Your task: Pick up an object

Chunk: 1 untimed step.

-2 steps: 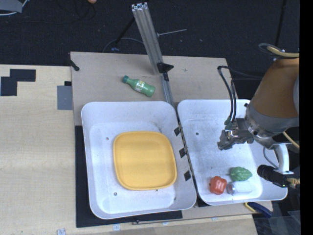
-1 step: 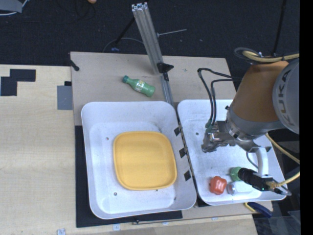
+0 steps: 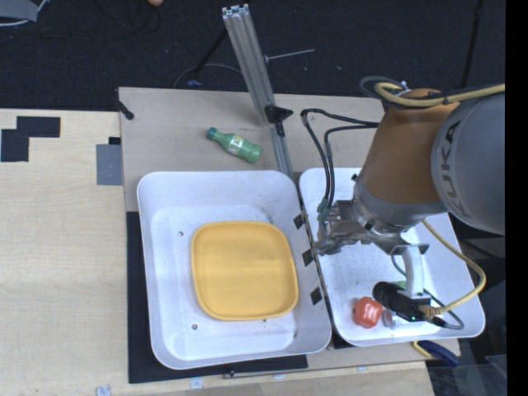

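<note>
I am watching the arm (image 3: pixel 412 155) reaching in from the right and hanging low over the right bin (image 3: pixel 351 277). Its tool (image 3: pixel 330 233) is sitting close to that bin's left wall, beside the divider. The wrist is covering it from above, so I cannot tell whether the tool is spread or pressed together, and I am seeing nothing gripped in it.

The nearest candidate, a small red object (image 3: pixel 368 311), is lying in the same bin near its front edge, apart from the tool. I am judging that the pick is not yet made. A yellow plate (image 3: pixel 244 269) is lying flat in the left bin (image 3: pixel 153 221), probably too broad to grip. A green bottle (image 3: pixel 234 143) is lying on its side on the tabletop (image 3: pixel 165 130), outside both bins.
</note>
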Available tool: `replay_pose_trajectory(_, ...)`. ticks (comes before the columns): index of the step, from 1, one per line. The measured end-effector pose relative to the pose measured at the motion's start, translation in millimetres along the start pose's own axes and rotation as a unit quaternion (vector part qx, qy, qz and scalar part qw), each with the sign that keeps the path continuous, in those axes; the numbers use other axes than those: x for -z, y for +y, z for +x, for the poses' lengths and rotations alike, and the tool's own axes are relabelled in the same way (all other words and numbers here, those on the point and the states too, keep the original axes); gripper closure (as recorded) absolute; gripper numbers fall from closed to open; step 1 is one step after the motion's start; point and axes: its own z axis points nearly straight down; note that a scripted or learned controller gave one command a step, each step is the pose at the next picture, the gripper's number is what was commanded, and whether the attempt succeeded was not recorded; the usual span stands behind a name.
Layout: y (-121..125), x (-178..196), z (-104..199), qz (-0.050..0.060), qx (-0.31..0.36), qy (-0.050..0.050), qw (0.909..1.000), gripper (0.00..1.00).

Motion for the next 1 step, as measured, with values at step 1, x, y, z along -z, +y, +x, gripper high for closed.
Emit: replay_pose_trajectory(1, 8.0, 4.5, 59.1, 0.0, 0.001, 0.0, 1.0, 1.0)
